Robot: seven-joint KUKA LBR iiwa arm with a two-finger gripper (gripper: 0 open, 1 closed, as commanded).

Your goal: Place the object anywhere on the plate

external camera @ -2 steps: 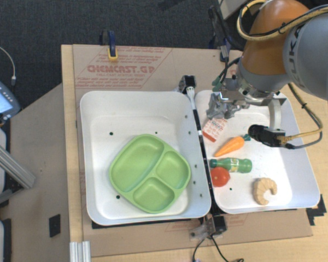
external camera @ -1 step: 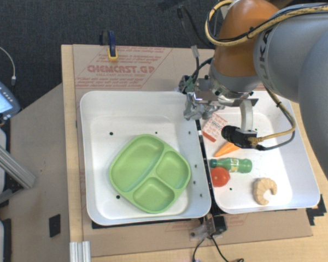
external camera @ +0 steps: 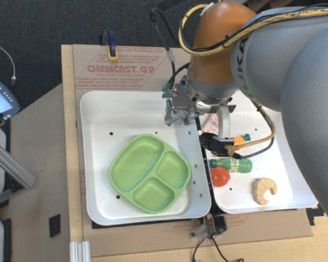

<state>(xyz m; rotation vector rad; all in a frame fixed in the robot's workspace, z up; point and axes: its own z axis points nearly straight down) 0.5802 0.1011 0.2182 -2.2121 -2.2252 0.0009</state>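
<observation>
Overhead, the gripper (external camera: 180,115) hangs near the left bin's (external camera: 95,146) right rear corner; whether it is open or closed cannot be told. A smooth green three-part plate (external camera: 149,173) lies in that bin. A round red tomato (external camera: 220,177) and a curved tan croissant (external camera: 265,190) sit in the right bin (external camera: 295,182).

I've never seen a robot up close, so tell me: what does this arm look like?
The arm is a thick, rounded grey tube with a glossy orange band above the wrist. A yellow cable loops around that band. At its end is a small gripper of bare grey metal.
</observation>
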